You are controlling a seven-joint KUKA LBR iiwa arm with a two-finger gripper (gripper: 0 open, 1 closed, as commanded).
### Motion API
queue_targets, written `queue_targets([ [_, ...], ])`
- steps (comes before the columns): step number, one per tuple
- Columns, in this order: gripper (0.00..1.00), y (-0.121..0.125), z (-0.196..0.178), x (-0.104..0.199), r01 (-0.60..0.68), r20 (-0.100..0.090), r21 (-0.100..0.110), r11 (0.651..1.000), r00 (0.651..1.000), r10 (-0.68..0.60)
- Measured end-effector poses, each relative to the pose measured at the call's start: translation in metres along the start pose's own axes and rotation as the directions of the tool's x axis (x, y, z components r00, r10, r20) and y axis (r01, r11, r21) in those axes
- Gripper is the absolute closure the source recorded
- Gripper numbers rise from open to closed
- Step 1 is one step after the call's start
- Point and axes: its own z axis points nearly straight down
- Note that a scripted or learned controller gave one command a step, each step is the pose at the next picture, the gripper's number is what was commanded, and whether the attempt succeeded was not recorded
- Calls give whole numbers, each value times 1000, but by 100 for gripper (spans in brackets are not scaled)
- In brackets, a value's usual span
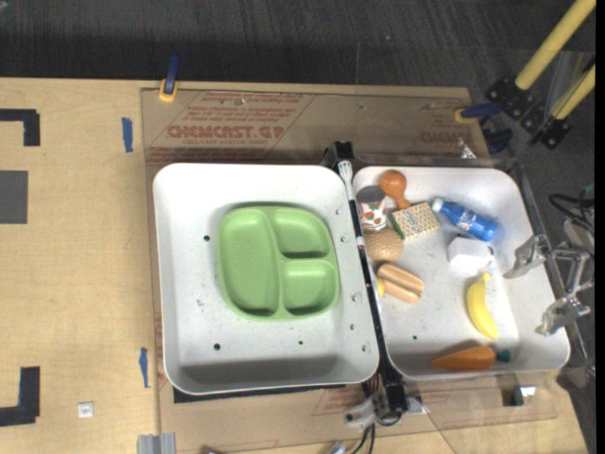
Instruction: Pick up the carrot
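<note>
Carrot (465,357) lies flat along near wall of right bin (501,185), green tip pointing right, untouched. Banana (481,305) just above carrot; hot dog (400,283) up-left of carrot; blue bottle (465,218) and white block (469,251) farther up. Left bin (180,253), well left of carrot, holds green divided plate (278,258). Bench top (76,253) is tan board (black tape marks, blue tape tabs); dark floor beyond. Metal gripper (553,282) sits right of carrot at bin edge, apart from it; finger state: cannot tell.
</note>
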Motion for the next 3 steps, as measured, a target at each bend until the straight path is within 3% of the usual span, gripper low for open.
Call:
queue_targets([
  [1, 0, -11, -59, -10, 43, 11, 9, 999, 999, -43],
  [2, 0, -10, -52, -11, 286, 7, 5, 958, 958, -286],
  [3, 0, -10, -56, -8, 525, 7, 10, 851, 851, -525],
])
